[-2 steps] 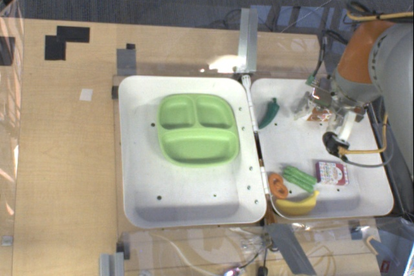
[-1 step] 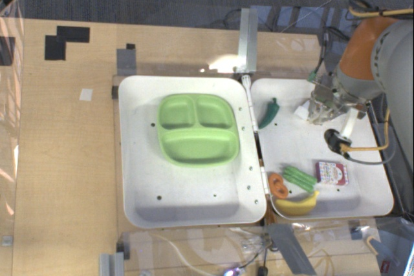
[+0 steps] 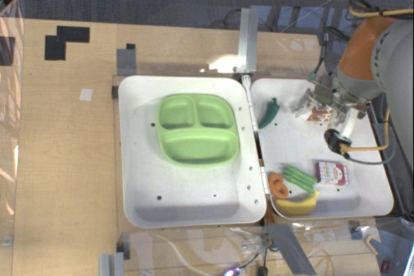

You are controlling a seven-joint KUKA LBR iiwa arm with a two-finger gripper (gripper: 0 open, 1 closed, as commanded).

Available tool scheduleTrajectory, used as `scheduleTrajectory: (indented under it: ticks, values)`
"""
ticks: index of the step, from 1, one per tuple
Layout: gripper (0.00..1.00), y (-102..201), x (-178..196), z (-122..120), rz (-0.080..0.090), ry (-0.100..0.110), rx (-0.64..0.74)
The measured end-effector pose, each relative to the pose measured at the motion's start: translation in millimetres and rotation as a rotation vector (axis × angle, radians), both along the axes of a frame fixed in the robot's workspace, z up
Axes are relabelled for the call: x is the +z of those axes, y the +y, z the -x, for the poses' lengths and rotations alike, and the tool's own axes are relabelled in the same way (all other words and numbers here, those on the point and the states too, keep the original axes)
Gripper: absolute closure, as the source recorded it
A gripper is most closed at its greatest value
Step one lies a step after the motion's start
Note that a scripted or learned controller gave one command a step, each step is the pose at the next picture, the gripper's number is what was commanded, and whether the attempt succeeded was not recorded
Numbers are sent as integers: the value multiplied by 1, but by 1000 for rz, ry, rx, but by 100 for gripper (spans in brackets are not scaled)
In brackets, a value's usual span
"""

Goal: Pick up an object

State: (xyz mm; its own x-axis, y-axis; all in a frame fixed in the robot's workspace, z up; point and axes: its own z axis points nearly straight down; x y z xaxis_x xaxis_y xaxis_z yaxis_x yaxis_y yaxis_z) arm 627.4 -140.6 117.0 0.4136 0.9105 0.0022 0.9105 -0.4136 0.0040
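Observation:
My gripper (image 3: pixel 321 104) is low over the far part of the right bin (image 3: pixel 381 203), beneath the arm's orange band (image 3: pixel 358 55). A small red and white item (image 3: pixel 318 116) lies right under it; whether it is gripped is unclear. A dark green pepper (image 3: pixel 268 112) lies to the left by the bin's left wall. Near the front lie a pink packet (image 3: pixel 331 172), a light green piece (image 3: pixel 299 178), an orange piece (image 3: pixel 279 185) and a yellow banana (image 3: pixel 297 205).
The left bin (image 3: pixel 139 203) holds a green divided plate (image 3: pixel 196 128) in its middle. A metal divider (image 3: pixel 253 132) runs between the two bins. A yellow cable (image 3: pixel 365 150) hangs from the wrist over the right bin.

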Motion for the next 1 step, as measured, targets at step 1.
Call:
scheduleTrajectory:
  ticks: [1]
  values:
    - [0,0,0,0,0,0,0]
